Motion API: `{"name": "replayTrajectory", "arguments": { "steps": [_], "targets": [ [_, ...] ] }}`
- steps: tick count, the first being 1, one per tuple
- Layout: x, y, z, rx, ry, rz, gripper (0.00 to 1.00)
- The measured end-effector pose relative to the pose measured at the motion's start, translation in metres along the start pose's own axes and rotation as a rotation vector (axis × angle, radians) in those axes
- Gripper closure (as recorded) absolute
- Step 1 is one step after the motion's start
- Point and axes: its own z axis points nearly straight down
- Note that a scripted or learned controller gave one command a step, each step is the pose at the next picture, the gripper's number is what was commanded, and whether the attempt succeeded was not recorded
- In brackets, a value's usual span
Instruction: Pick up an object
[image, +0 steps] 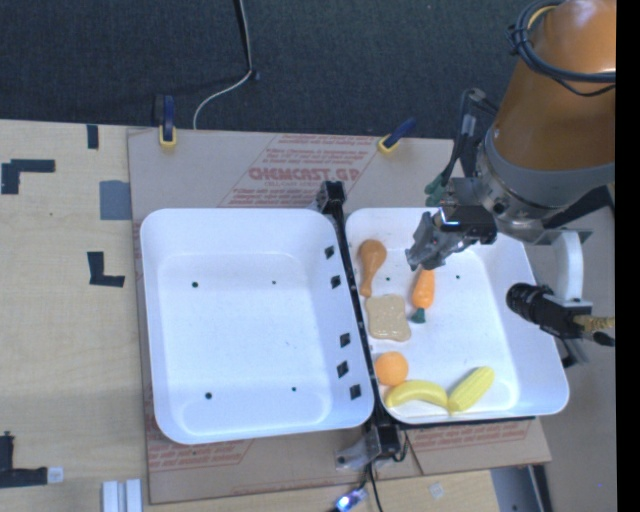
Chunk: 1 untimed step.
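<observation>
The right bin (495, 320) holds several toy foods. An orange carrot (424, 290) with a green tip lies near its middle. A brown drumstick (371, 262) rests by the divider, with a bread slice (387, 317) just below it. Along the front lie an orange (391, 368), a yellow banana (415, 395) and a corn cob (471, 388). My gripper (428, 250) hangs just above the carrot's upper end, over the back half of the right bin. Whether it touches the carrot is unclear.
The left bin (240, 320) sits beside the right one, with a black divider (345, 300) where they meet. Both bins rest on a cardboard sheet (290, 175) held by clamps. A dark fixture (545, 308) juts in at the right bin's right rim.
</observation>
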Motion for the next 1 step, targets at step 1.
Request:
{"name": "replayTrajectory", "arguments": {
  "steps": [1],
  "targets": [
    [0.0000, 0.0003, -0.0097, 0.001, -0.001, -0.001, 1.00]
  ]
}}
